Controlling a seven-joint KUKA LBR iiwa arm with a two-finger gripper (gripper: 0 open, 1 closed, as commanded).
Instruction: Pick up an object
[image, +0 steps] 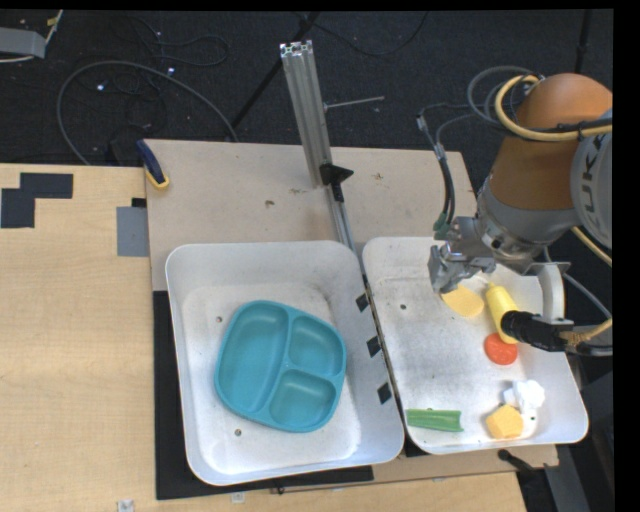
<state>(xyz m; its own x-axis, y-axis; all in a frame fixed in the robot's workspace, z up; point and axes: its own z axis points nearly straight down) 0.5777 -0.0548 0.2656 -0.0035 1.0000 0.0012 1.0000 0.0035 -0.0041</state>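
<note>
My gripper (452, 272) hangs over the upper part of the right bin (420, 330), directly above and touching the edge of a pale yellow wedge-shaped piece (463, 301). Whether the wedge lies on the bin floor or is lifted I cannot tell. A yellow cylinder (498, 299) lies just right of the wedge. Below it sits a small red-orange ball (501, 349). Near the bin's front edge lie a green bar (433, 420), an orange-yellow chunk (505, 423) and a small white object (529, 393).
The left bin (190, 300) holds a blue divided plate (282, 367). An upright metal post (305, 110) stands behind the bins. The arm's orange band (560, 110) and cables (545, 330) overhang the right bin's right side.
</note>
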